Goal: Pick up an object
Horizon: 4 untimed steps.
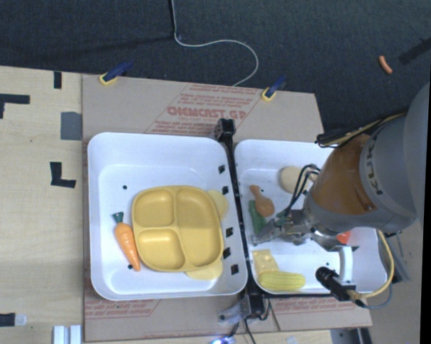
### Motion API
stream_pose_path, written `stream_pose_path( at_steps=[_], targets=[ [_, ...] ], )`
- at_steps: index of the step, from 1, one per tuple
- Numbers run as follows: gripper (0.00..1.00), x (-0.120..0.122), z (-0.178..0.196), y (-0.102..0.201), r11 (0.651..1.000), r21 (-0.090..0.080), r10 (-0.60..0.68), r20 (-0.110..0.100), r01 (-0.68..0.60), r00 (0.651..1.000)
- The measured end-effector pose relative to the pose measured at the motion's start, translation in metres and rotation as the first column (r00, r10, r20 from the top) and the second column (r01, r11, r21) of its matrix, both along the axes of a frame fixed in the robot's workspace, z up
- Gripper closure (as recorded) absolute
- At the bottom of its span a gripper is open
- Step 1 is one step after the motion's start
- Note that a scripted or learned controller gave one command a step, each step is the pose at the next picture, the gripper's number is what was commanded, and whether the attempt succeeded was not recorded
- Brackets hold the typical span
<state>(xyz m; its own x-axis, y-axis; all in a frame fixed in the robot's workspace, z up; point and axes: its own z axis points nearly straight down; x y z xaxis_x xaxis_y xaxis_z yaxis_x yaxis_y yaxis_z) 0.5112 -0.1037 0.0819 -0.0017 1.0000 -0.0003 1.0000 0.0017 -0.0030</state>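
Observation:
My gripper (273,229) hangs low over the left part of the right bin (371,278), with the orange-banded wrist behind it. Just left of it lies a thin green object (256,218), partly covered by the gripper. A brown drumstick (261,201) lies just beyond that. A cream egg-shaped object (291,178) rests toward the bin's back. Near the front wall lie a yellow corn cob (282,280) and a pale yellow block (264,261). Nothing can be seen held in the gripper.
The left bin (105,170) holds a yellow divided plate (176,226), an orange carrot (127,245) to its left and pale yellow pieces under the plate's right edge. A black divider (232,204) runs between the bins. A black cable end (335,281) hangs near the right bin's front.

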Motion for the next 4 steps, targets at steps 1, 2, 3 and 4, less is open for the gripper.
stream_pose_path(
  at_steps=[1,2,3,4],
  targets=[
    [1.0,0.001,0.013,0.0,1.0,-0.001,0.0,0.002,0.0,1.0],
    [1.0,0.003,0.075,0.005,1.0,0.0,0.0,0.006,0.0,1.0],
    [1.0,0.014,0.124,0.004,1.0,0.0,0.0,0.006,0.0,1.0],
    [1.0,0.014,0.143,0.005,1.0,0.0,0.0,0.004,0.0,1.0]
  ],
)
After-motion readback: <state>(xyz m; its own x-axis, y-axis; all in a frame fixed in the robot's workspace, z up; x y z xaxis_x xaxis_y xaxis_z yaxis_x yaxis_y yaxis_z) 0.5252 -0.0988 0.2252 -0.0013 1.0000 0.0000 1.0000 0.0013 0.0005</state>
